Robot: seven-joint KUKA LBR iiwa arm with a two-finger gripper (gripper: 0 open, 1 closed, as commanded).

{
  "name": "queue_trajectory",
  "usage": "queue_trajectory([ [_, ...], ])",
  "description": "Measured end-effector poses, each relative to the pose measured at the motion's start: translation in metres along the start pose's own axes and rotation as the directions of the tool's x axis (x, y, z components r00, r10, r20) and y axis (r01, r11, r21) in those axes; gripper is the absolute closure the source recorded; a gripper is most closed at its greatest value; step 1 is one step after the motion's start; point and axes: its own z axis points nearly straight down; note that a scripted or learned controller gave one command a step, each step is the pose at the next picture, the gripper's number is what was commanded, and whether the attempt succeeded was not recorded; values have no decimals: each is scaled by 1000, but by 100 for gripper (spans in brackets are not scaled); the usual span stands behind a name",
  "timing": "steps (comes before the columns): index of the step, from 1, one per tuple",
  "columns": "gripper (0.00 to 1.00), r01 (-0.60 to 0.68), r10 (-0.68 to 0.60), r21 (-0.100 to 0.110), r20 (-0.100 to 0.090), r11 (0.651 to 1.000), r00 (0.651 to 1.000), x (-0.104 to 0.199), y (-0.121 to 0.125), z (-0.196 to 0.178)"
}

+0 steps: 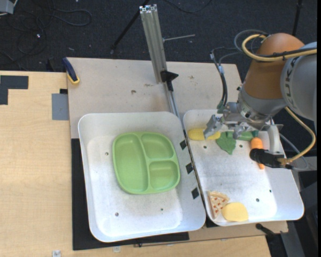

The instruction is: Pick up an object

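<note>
Currently the arm is low over the far end of the right bin, so this looks like the approach-and-descend step of the pick, nothing lifted yet. Claw sits right above a cluster of small items: a yellow piece at the bin's far-left corner, a green leaf just under the claw, and an orange piece to its right. Likeliest target, as a guess, is the leaf or the yellow piece, since both are touching or nearly touching the claw's footprint. Claw state: cannot tell, the wrist body and cabling hide how it stands, and nothing is visibly pinched. Next move calls for settling on one item, closing squarely on it, then lifting straight up; the leaf looks thin and flat, so a slip is plausible. Clutter risk: the three items sit close together, and the bin's far wall and the divider between bins are right beside the yellow piece, so there is little room on that side. Elsewhere in the right bin, a pizza slice and a yellow disc lie together at the near-left corner, well apart from the claw. Left bin holds a green tray, well clear of the work.
</note>
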Motion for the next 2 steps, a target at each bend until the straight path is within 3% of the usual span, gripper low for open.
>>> queue_trajectory([
  [2,0,-1,1,-7,-1,1000,1000,-2,-3,105],
])
